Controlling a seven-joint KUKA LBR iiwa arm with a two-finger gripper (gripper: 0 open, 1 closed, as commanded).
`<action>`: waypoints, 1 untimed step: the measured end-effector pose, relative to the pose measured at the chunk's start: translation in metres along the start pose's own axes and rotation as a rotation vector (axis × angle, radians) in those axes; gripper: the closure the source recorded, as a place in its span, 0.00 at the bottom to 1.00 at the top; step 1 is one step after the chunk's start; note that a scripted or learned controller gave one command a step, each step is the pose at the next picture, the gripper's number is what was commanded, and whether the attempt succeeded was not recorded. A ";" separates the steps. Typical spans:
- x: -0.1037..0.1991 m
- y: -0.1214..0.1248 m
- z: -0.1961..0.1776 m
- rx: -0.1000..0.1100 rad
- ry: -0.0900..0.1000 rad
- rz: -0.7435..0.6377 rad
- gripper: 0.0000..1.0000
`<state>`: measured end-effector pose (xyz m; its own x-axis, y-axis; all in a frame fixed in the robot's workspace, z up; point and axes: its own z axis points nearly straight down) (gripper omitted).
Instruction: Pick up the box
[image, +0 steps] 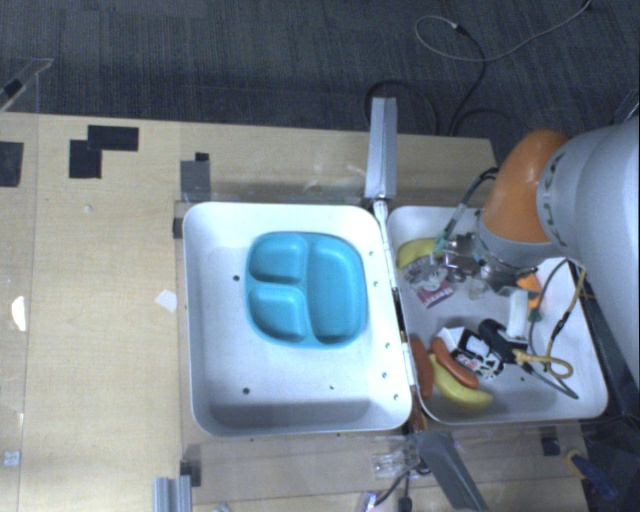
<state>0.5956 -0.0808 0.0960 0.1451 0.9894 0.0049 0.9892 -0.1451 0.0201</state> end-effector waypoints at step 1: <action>0.001 0.004 -0.014 -0.013 -0.001 -0.002 1.00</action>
<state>0.5993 -0.0805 0.1099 0.1430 0.9897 0.0036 0.9892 -0.1430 0.0335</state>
